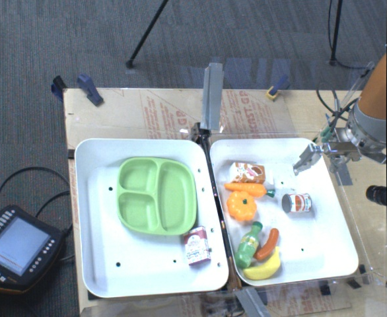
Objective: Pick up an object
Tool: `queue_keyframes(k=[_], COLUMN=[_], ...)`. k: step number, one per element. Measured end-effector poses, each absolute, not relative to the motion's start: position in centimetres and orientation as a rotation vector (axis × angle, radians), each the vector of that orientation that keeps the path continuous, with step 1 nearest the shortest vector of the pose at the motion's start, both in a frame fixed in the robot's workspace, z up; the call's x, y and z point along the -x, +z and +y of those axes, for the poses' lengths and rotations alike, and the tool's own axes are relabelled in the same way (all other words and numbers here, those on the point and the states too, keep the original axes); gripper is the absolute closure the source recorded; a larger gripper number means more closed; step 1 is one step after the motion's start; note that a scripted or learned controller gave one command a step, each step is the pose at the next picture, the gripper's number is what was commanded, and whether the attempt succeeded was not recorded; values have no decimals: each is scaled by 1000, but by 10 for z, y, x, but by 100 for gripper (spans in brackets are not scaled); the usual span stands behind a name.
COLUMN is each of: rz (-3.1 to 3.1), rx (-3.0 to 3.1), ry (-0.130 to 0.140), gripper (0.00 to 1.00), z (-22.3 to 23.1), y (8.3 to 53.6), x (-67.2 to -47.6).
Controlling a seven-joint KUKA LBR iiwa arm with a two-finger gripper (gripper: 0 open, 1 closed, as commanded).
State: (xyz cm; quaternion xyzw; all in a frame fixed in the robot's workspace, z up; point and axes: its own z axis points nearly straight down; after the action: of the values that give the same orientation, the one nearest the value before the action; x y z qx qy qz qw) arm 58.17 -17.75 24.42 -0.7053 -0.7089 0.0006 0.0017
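Observation:
The right bin (312, 256) holds a red and white snack box (247, 172), a carrot (245, 188), an orange pumpkin (242, 206), a small can (297, 203) lying on its side, a green bottle (248, 244), a red sausage (268, 243) and a banana (263, 268). My gripper (323, 166) hangs over that bin's upper right corner, up and to the right of the can. Its fingers are spread open with nothing between them.
The left bin (98, 243) holds a green divided plate (157, 195) and a small red and white carton (197, 246) at its lower right. A grey post (212, 101) stands behind the bins' shared edge. A teach pendant (15, 246) lies on the floor at the left.

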Motion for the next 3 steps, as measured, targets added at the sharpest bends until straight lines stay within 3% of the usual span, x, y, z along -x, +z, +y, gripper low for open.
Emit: queue_keyframes(k=[1,2,3], rz=[-2251,-2306,-2293], rx=[2183,2125,2135], ry=[3,3,4], gripper=[0,0,100], z=[-141,-124,-127], y=[165,86,94], x=[-513,-496,-495])
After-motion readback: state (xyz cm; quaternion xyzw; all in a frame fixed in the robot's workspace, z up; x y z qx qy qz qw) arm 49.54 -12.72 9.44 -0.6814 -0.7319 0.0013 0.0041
